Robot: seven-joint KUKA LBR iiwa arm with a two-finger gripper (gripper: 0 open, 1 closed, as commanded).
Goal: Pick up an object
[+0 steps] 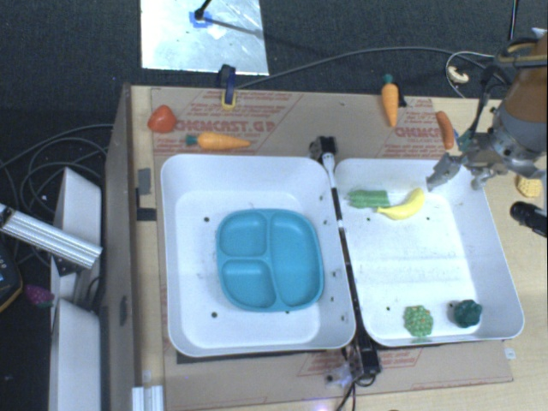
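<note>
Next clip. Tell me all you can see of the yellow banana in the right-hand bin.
The banana is a small, smooth, bright yellow toy, plastic by its look, curved like a crescent. It lies flat on the floor of the right bin, near the far edge, its raised end toward the arm. Its left end meets or slightly overlaps a green vegetable-like piece lying beside it. The gripper hangs to its upper right, apart from it, not touching it. The banana looks whole and unmarked.

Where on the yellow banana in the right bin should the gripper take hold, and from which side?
Probably at the middle of the curved yellow banana, from straight above, fingers across its narrow width. It lies flat; its left end touches the green vegetable, so stay right of that.
</note>
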